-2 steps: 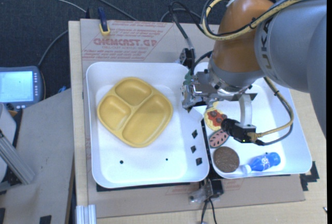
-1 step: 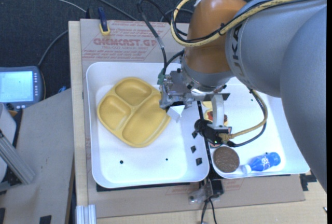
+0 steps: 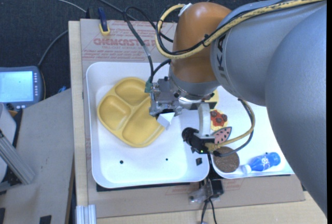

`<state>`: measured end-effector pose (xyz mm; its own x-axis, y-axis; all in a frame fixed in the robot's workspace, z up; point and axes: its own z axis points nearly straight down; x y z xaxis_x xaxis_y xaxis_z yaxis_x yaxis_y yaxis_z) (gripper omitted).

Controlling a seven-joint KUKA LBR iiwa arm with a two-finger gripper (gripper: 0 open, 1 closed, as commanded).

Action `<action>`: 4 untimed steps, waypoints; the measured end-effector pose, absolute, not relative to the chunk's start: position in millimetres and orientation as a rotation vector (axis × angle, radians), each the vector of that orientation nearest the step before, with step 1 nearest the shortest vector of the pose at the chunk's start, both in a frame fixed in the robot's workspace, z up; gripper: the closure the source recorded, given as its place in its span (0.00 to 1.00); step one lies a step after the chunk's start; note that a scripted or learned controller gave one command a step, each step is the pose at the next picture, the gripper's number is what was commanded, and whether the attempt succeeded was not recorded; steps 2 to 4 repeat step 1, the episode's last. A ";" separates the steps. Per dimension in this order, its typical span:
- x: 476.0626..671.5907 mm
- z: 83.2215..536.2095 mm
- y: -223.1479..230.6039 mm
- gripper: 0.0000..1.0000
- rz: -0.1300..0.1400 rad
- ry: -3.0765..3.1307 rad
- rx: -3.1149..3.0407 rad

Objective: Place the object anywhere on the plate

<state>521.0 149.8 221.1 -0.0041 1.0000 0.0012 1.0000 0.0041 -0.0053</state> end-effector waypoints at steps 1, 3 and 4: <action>521.7 221.5 148.3 0.00 0.004 -2.220 -2.218; 521.7 221.5 148.3 0.00 0.004 -2.220 -2.218; 521.7 221.5 148.3 0.00 0.004 -2.220 -2.218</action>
